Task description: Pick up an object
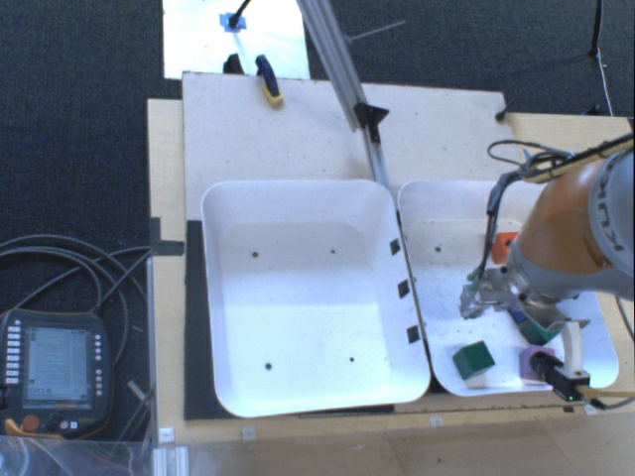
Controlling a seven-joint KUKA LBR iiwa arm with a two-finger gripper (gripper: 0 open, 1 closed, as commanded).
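Gripper [476,300]: low in right bin [437,216], finger state impossible to tell (blurred). Green block [474,359]: near front wall, just below gripper toward camera, apart from it. Orange piece [506,244] behind.

One fixed camera high above the bench [327,127], slanting down on both bins [308,296].

A green block [474,359] sits flat near the right bin's [437,216] front edge; a pale purple piece [533,361] lies just beside it to the right; something orange [505,243] peeks out farther back, mostly hidden by the arm.
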